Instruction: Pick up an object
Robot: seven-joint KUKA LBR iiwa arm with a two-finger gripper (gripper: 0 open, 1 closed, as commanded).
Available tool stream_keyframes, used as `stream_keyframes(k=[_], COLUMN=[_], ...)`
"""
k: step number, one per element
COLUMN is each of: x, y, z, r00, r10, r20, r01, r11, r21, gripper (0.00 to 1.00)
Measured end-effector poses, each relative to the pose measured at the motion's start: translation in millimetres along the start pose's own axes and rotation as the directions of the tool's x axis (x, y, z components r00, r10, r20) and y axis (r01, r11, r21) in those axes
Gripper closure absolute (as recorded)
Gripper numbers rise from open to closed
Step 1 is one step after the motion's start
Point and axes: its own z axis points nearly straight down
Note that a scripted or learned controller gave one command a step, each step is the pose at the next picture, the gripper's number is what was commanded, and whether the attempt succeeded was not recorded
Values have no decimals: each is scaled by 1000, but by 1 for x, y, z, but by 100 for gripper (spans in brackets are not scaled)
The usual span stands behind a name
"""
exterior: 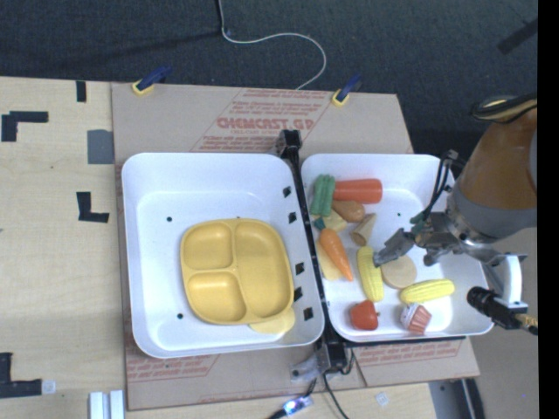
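Nearest me, along the front of the right bin (437, 166), I see a tomato (364, 316), a small red-and-white piece (417, 319) and a corn cob (426, 291). Just behind them my gripper (397, 244) hangs over a tan disc (399, 273), though I cannot tell how its pincer stands. Farther back lie a second corn cob (369, 273), a carrot (334, 252), a sausage (357, 190) and a green vegetable (323, 195); the left bin (148, 190) holds a yellow divided plate (236, 269).

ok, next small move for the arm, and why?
Probably lower straight down a little. The gripper sits in the right bin, with its fingers spread just above the tan disc and beside the corn cob. Nothing sits between them, so no pick has happened yet.
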Motion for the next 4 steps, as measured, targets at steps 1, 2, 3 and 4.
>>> stream_keyframes(k=[1, 2, 3, 4], x=[0, -2, 0, -2], y=[2, -5, 0, 0], z=[-4, 43, 105, 111], r00=[1000, 1000, 1000, 1000], r10=[-3, -2, -2, 0], r20=[1, 0, 4, 7], r01=[3, 2, 2, 0], r11=[1000, 1000, 1000, 1000], r21=[-7, -2, -7, -14], gripper=[0, 0, 0, 0])
